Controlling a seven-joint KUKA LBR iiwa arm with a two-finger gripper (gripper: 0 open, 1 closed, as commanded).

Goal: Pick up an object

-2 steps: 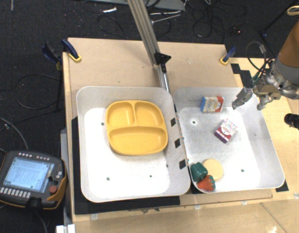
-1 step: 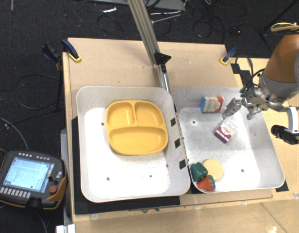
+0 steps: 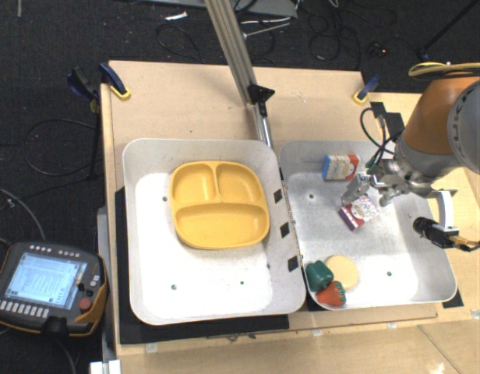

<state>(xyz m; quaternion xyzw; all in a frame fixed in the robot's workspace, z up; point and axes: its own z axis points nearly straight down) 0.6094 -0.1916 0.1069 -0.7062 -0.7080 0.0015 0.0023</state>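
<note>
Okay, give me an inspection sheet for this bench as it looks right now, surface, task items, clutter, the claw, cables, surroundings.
Surface: wooden bench bearing two shallow white bins, left bin and right bin, side by side.
Job's things: small carton and purple-and-white packet in the right bin's upper part; green, red and tan toy food at its near-left corner.
Clutter: yellow divided plate in the left bin.
Grippers: claw poised just above the packet; grasp cannot be judged.
Cables: black cable looping along the arm; loose cables on the floor beyond the bench.
Surroundings: teach pendant on the dark floor at left; metal pole slanting over the bench.
</note>
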